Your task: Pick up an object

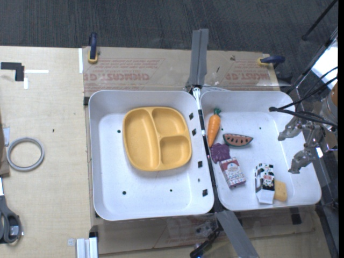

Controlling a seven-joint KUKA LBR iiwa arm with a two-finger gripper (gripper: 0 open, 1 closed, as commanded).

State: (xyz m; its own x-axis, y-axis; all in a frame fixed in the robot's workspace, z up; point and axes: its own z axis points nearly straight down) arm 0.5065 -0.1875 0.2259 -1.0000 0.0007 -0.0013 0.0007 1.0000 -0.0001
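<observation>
The right bin (301, 198) holds several toy foods: an orange carrot (214, 127), a watermelon slice (237, 140), purple grapes (219, 152), a small red carton (233, 173), a cow-patterned milk carton (264, 182) and a yellow cheese block (280, 191). My gripper (287, 153) hangs over the right side of that bin, open, with nothing between its fingers. It is to the right of the watermelon slice and above the milk carton in the view. A yellow divided plate (158, 138) lies in the left bin (107, 198).
A grey tape ring (24, 153) and scissors (8, 227) lie on the bench at far left. Clamps (93, 47) (271, 61) grip the cardboard at the back. A metal divider (200, 63) runs between the bins. Cables (306, 112) trail near the arm.
</observation>
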